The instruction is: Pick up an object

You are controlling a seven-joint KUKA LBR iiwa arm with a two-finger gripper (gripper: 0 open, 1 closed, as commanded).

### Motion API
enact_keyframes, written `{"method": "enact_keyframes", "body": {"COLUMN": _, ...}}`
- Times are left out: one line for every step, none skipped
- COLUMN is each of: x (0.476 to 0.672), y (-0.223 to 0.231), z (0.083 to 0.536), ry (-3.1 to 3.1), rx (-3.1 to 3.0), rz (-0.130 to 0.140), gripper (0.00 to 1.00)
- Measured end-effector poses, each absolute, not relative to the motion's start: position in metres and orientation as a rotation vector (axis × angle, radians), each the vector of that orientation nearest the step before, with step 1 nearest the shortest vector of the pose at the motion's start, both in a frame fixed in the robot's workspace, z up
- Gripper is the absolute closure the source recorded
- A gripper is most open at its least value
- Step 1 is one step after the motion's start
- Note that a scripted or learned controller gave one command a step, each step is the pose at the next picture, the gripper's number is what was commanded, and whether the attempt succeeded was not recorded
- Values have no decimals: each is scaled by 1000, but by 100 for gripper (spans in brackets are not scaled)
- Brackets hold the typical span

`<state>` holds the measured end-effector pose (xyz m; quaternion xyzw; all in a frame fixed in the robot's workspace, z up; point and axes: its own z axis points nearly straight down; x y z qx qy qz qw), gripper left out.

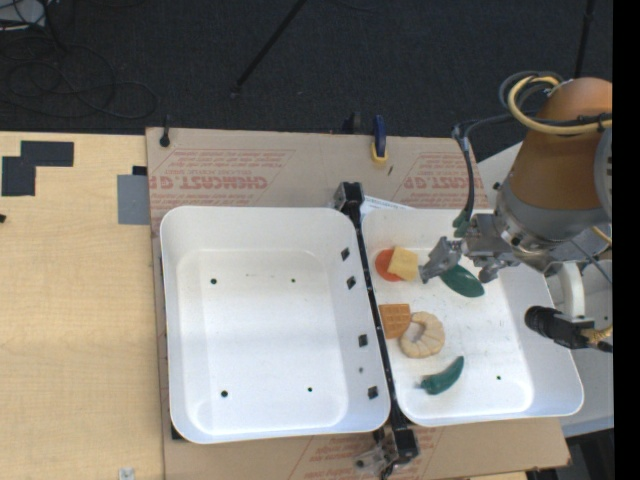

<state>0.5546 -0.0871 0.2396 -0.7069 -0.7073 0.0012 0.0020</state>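
My gripper (457, 266) hangs over the upper middle of the right bin (540, 393), below the orange-banded wrist. A dark green, pod-shaped object (464, 283) lies right beneath it, partly covered by it; whether it rests on the bin floor or is lifted I cannot tell. To the gripper's left lie a yellow wedge (404, 263) and, against it, a red round piece (385, 265). Nearer the front sit an orange waffle square (394, 319), a tan ridged round piece (423, 335) and a green curved pepper (442, 376).
The left bin (180, 268) stands beside the right one, with a black divider rail (364, 308) between them. A black cylindrical part (555, 325) of the arm juts over the right bin's right rim. Cardboard (250, 173) lies under both bins.
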Motion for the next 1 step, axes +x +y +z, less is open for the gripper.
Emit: {"method": "enact_keyframes", "body": {"x": 506, "y": 94, "z": 184, "ry": -2229, "rx": -2197, "rz": 8, "gripper": 0}}
